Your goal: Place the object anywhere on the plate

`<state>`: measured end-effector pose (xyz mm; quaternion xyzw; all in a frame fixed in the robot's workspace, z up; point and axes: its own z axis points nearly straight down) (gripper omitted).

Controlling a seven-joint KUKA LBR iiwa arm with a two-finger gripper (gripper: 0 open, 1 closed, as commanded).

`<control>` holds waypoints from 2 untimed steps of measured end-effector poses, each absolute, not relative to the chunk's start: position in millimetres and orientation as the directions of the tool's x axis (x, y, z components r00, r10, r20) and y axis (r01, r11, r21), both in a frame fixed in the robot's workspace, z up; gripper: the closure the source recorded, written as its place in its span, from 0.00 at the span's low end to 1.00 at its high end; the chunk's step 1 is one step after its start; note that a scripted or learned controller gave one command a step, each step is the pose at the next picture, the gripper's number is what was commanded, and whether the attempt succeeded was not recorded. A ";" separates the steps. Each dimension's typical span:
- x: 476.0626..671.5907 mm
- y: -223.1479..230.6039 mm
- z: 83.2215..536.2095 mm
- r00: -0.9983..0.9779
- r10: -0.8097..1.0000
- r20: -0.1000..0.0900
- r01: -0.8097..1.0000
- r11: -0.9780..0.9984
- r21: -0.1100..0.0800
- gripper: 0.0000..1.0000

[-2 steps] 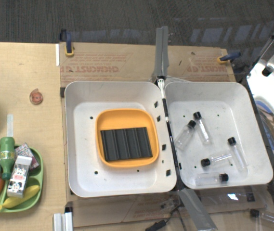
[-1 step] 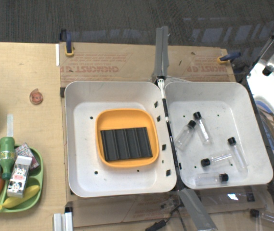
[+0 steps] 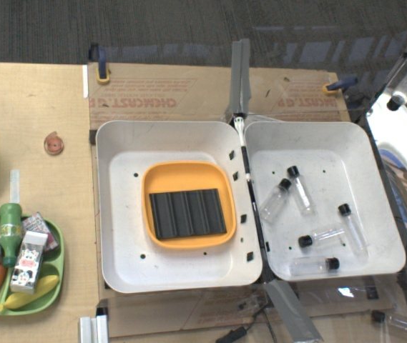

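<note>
Tubes are what the task is about, and we start at the jaws: we cannot tell how wide they are or if they have hold of anything. No tube is lifted; all of them lie flat in the right bin, to the right of the plate.

We think the job is at its very first step. A tube has to be picked before it can go on the plate. For the next move, we think the arm needs to come down over one tube that lies apart from the others. The one with its cap nearest the plate's top right side looks like a fair pick, though another tube lies just beside it. Then the arm must carry it left, over the wall between the bins.

The tubes are small, thin and see-through, each with a black cap. We count about five. They look round and smooth, so we think one may roll or slip.

The plate is orange, with a dark ribbed pad in its middle. It sits in the left bin.
</note>
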<state>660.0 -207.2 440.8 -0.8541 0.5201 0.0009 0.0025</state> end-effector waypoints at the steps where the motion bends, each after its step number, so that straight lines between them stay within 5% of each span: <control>1: 660.3 -205.8 441.9 0.710 -0.704 0.000 -0.704 -0.710 -0.004 1.00; 2: 660.2 -204.4 441.5 0.893 -0.451 0.000 -0.451 -0.893 -0.005 1.00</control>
